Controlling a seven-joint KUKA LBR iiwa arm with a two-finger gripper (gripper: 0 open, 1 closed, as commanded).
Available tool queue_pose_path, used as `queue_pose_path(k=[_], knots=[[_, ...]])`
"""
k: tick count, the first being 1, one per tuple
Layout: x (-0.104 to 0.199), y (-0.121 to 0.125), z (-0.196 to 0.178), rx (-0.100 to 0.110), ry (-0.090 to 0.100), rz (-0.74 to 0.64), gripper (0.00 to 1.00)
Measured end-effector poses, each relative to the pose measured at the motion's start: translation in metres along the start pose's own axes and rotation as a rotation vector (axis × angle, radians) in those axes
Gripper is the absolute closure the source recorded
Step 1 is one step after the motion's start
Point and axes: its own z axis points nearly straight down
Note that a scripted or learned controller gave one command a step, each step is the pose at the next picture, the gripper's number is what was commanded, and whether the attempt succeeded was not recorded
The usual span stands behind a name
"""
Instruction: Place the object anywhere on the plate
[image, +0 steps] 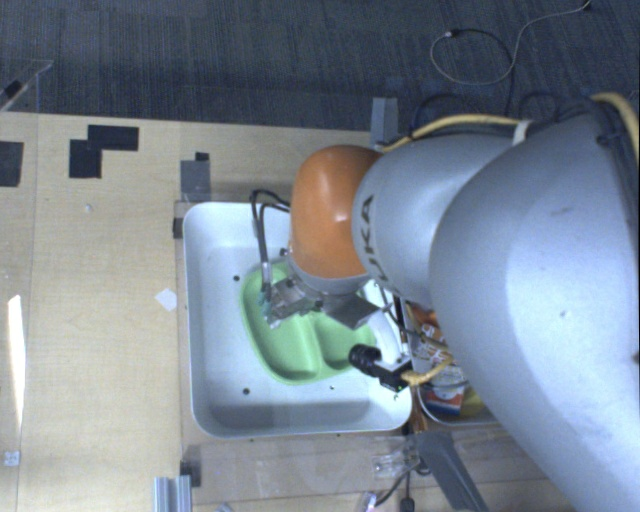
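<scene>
One white bin in plain sight at centre, holding one light-green plate. One grey arm with one orange band entering from the right. At least one colourful object, partly hidden under the arm, lies right of the plate; further count cannot be told.

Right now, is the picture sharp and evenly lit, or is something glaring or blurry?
Camera view: soft, even light. A pale glare streak lies on the bench at far left. The big grey arm, nearest the lens, looks slightly soft and hides much of the white bin and green plate. Shadows are faint.
</scene>
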Motion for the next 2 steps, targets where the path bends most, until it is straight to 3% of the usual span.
queue_pose_path(k=[1, 2], knots=[[-0.018, -0.027, 0.039, -0.017, -0.002, -0.197, 1.0], [-0.021, -0.011, -0.041, 0.001, -0.002, -0.224, 1.0]])
